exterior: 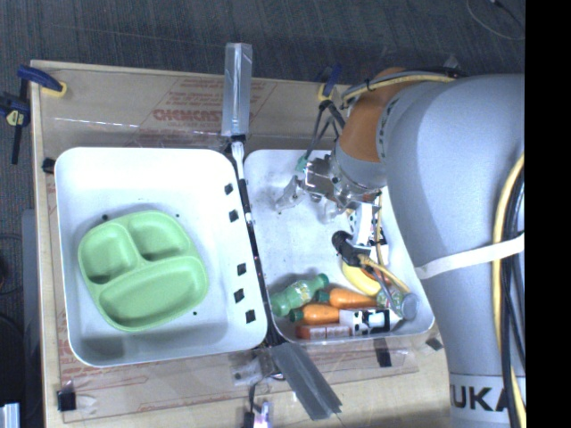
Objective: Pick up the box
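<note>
The arm (464, 194) looms over the right bin (268, 230), its gripper (308, 190) apparently open and holding nothing. The box (352, 325) lies along the bin's near wall beside a carrot (335, 306); it looks light and stiff, best pinched across its narrow sides.

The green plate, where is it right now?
The green plate lies flat in the left bin, toward its front, across the divider from the green bottle.

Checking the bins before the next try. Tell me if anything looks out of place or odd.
All the loose items, among them a green bottle, carrot and banana, lie heaped in the near corner of the right bin. The green divided plate sits skewed in the left bin.
</note>
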Robot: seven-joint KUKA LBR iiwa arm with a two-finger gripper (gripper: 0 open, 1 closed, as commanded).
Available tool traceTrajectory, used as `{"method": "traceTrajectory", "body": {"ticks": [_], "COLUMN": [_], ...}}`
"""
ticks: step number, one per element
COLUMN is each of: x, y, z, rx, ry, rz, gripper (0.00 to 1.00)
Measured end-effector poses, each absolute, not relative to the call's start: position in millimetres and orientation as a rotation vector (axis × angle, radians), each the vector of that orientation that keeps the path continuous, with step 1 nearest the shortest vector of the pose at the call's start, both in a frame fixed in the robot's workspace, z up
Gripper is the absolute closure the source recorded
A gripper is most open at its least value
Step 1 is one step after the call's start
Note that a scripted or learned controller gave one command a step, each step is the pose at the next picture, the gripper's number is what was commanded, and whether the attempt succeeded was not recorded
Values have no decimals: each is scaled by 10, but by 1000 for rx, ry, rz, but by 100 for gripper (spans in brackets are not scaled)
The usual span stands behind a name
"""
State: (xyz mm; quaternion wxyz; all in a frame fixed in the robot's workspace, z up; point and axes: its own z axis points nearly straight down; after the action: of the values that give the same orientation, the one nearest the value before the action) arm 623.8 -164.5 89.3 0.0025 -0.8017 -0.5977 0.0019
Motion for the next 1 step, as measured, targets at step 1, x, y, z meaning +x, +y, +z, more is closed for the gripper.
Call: {"method": "traceTrajectory", "body": {"ticks": [1], "x": [6239], "y": [-1624], "z": [967], "rx": [-2501], "ry": [-1884], "rz": [14], "gripper": [100]}}
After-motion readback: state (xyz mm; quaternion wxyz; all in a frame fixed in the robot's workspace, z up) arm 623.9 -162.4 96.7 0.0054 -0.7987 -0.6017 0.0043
